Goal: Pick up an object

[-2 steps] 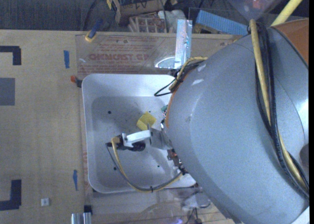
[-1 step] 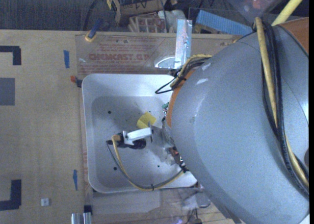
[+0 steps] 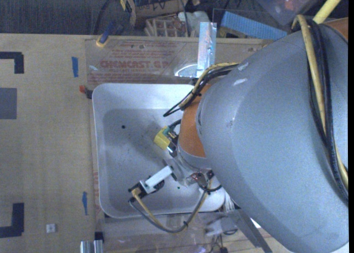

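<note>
The white bin (image 3: 110, 152) lies in the middle of the view, with its grey floor showing on the left half. My grey arm with its orange band (image 3: 191, 135) reaches in from the right and covers the bin's right half. The gripper (image 3: 178, 160) hangs low over the bin floor, mostly hidden under the wrist. A small yellow block (image 3: 162, 139) shows right at the wrist's left edge. I cannot tell whether it is held or just lying beside the gripper. A tiny dark speck (image 3: 123, 127) sits on the floor to the upper left.
The wooden bench (image 3: 44, 135) stretches to the left of the bin, with black markers and blue tape strips. A clear plastic sheet (image 3: 138, 66) lies behind the bin. Boxes and cables crowd the floor beyond the bench's far edge.
</note>
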You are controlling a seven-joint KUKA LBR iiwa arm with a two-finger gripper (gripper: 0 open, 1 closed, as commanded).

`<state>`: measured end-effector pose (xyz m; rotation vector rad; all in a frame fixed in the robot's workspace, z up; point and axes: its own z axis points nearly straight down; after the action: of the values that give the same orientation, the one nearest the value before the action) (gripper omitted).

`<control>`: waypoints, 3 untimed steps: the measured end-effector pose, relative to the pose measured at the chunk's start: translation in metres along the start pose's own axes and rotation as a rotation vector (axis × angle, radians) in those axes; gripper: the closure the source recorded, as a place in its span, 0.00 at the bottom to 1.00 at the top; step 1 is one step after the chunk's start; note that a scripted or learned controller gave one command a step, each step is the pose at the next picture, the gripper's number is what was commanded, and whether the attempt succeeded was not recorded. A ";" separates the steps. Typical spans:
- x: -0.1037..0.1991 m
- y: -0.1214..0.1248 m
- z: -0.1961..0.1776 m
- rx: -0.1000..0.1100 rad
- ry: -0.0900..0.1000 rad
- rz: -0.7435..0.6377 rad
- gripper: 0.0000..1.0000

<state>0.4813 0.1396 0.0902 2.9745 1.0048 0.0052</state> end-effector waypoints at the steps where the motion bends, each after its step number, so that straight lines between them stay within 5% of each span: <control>1: 0.019 -0.020 0.000 -0.008 0.006 -0.100 1.00; 2: 0.018 -0.022 0.001 -0.003 0.004 -0.101 0.00; 3: 0.018 -0.022 0.000 0.001 0.007 -0.048 0.00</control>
<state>0.4826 0.1682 0.0898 2.9522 1.0766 0.0157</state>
